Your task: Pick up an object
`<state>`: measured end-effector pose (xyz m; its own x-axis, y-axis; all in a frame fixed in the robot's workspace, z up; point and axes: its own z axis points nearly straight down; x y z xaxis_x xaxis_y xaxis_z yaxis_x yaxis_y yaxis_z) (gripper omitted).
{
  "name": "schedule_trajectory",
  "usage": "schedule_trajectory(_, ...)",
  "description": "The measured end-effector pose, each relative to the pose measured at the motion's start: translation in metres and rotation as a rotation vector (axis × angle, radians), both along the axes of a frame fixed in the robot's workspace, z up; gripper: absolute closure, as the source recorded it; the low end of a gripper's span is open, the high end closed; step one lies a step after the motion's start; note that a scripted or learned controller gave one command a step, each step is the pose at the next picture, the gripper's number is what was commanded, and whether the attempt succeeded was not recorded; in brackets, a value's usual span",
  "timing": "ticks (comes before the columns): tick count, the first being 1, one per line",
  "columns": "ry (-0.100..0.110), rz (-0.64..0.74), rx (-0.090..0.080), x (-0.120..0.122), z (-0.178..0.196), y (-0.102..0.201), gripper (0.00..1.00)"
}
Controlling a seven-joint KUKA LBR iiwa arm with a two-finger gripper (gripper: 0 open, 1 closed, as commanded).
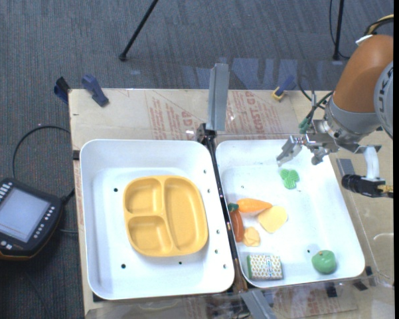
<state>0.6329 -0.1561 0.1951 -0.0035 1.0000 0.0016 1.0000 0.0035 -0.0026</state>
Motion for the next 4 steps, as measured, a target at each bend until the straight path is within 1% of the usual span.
schedule_trajectory(1, -0.005, 0.16, -0.002, 0.013, -0.106, -0.014, 0.0)
schedule_trajectory(2, -0.007, 0.161, -0.002, 0.014, -0.095, -0.013, 1.0)
schedule_trajectory(3, -0.005, 0.161, -0.001, 0.013, -0.096, -0.013, 0.0)
schedule_trajectory(4, -0.007, 0.161, -0.001, 0.014, -0.086, -0.013, 1.0)
